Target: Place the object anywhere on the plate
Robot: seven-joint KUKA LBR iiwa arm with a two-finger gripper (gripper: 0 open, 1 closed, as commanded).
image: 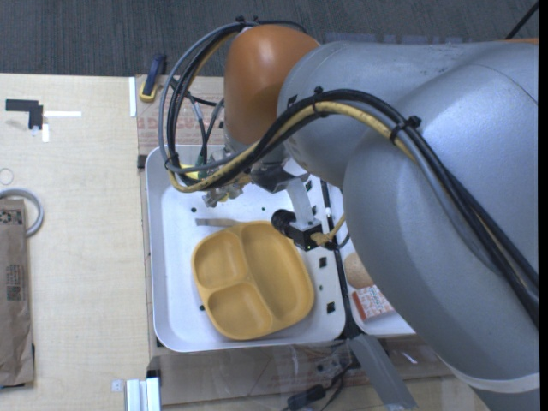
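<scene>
Plate (253,281) sits bare in our bin (171,255). We cannot tell what the jaws hold. Next we need the object carried over it.

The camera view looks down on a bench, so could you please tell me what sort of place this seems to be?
Probably a robotics lab workbench, not a kitchen. A big grey arm with bundled cables reaches over a shallow white bin holding a yellow divided plate, on a pale wood-look bench.

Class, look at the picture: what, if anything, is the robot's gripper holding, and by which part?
It cannot be told. The gripper sits above the yellow plate, but the arm and cables hide its tip.
</scene>
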